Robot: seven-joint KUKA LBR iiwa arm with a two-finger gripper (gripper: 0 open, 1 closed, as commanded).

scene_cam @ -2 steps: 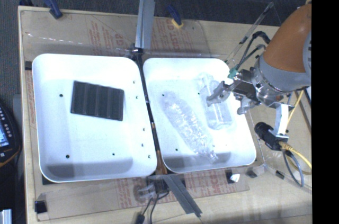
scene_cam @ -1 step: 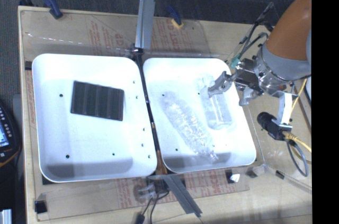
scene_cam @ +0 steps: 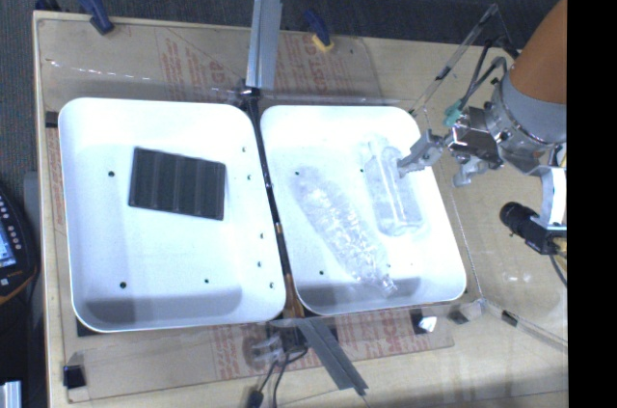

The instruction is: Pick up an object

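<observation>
The right bin (scene_cam: 439, 276) holds two clear plastic bottles. A crumpled one (scene_cam: 339, 228) lies diagonally in the middle. A smoother one (scene_cam: 390, 189) lies beside it towards the right wall. A black ribbed rectangular pad (scene_cam: 178, 183) lies flat in the left bin (scene_cam: 96, 290). My gripper (scene_cam: 440, 163) hangs over the right bin's right rim, just right of the smoother bottle's upper end. Its fingers are spread open with nothing between them.
A metal bar (scene_cam: 265, 40) stands at the back between the bins, and a metal bracket (scene_cam: 328, 360) juts out at the front. Blue clamps (scene_cam: 96, 13) (scene_cam: 318, 28) grip the bench's back edge. Thin cables (scene_cam: 463, 59) run near the wrist.
</observation>
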